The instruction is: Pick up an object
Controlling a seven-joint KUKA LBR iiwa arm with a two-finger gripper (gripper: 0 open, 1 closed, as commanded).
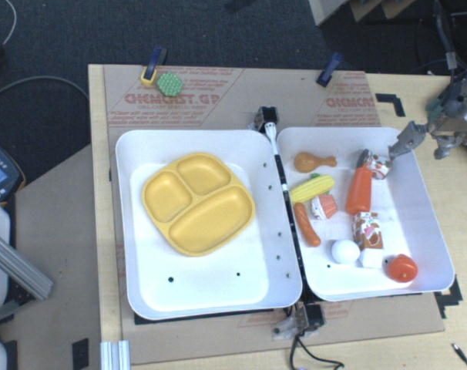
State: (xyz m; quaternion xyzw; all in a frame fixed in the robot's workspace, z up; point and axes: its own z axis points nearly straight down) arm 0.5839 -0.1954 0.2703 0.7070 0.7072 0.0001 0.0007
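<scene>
Your hand (403, 141) hangs at the right bin's (430, 206) far rim; I cannot tell its opening. Below, the carrot (359, 190) crowds the wrapped snack (367, 230), risking a 2-item snag.

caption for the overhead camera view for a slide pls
Robot hand hovers at the right bin's far edge above toy food; a yellow divided plate sits in the left bin.

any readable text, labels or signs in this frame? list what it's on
"CHEMGUST. G.P" or close to it, red stencil letters, blurred: on the cardboard sheet behind the left bin.
Same red lettering, too blurred to read: cardboard behind the right bin.
Small packet in the right bin: print too small to read.
</scene>
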